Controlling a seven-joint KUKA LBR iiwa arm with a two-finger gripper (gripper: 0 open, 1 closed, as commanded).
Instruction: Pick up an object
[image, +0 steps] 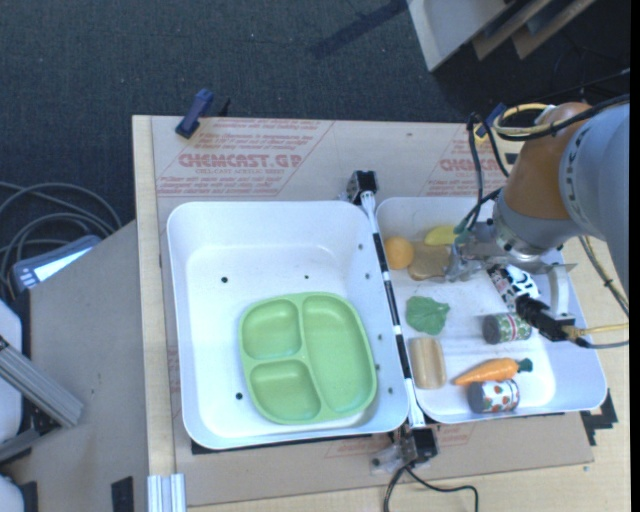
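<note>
the tool (462, 262), grip state unclear, hovers touching the tan food piece (430, 263) beside it.

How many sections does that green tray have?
3. The green tray in the left bin has two smaller sections on its left, one above the other, and one long section along its right.

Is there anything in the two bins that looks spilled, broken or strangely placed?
Nothing stands out. The green divided tray lies flat in the left bin, and the toy foods, such as the carrot, lie scattered but intact in the right bin.
</note>
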